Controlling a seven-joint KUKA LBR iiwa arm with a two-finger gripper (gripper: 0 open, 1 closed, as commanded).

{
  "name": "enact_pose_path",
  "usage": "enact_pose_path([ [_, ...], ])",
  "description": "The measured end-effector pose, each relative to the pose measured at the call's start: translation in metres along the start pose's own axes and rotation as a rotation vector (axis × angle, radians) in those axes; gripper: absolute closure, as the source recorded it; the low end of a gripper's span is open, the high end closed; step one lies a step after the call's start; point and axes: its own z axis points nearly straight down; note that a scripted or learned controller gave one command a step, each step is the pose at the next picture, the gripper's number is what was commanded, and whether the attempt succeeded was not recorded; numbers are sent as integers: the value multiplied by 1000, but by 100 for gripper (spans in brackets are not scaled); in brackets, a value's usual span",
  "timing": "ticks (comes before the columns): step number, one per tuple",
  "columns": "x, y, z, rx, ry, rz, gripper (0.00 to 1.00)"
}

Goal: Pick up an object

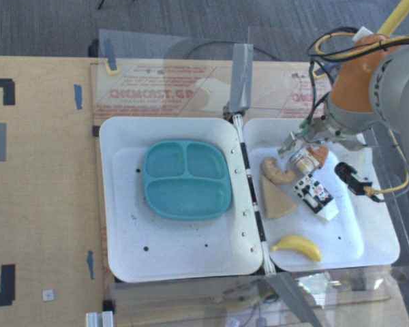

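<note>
Right bin (385, 247), with a banana (297, 246) near its front edge, a tan wedge (276, 199), a curved pastry (274, 172) and a black-and-white box (315, 195) toward the middle. The gripper (298, 157) hangs just above the pastry and box; its grip cannot be told. Left bin (116, 203), holding a teal divided plate (187, 180).

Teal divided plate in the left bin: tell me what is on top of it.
Nothing rests on the teal divided plate; all three compartments show bare. It lies flat on the left bin floor. Whatever is beneath the plate is covered.
</note>
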Motion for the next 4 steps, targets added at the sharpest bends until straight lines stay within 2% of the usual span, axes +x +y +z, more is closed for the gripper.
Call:
enact_pose_path([
  [1,10,-49,-3,-8,3,-54,0],
  [2,4,-32,-2,-3,8,93,0],
  [3,33,-53,-3,-10,0,243,0],
  [4,21,-54,-4,-9,10,225,0],
])
